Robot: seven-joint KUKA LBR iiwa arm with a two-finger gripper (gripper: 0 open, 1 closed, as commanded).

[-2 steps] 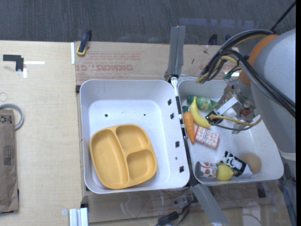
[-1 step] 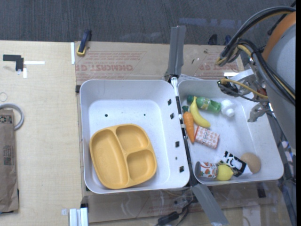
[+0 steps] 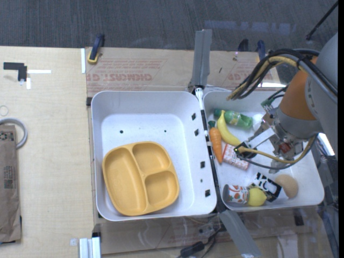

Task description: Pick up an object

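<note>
Several items crowd the right bin [image 3: 307, 177]. Pincer [image 3: 283, 145] hangs over its right half; open or closed, cannot tell. Likeliest target is the ball [image 3: 287, 186], just front of the pincer. Packet [image 3: 236, 157] lies left, long axis slanting.

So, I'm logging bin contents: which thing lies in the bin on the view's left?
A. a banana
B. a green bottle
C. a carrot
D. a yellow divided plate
D: the yellow divided plate rests on the floor of the left-hand bin, while the banana, carrot and green bottle lie in the right-hand bin.
</note>
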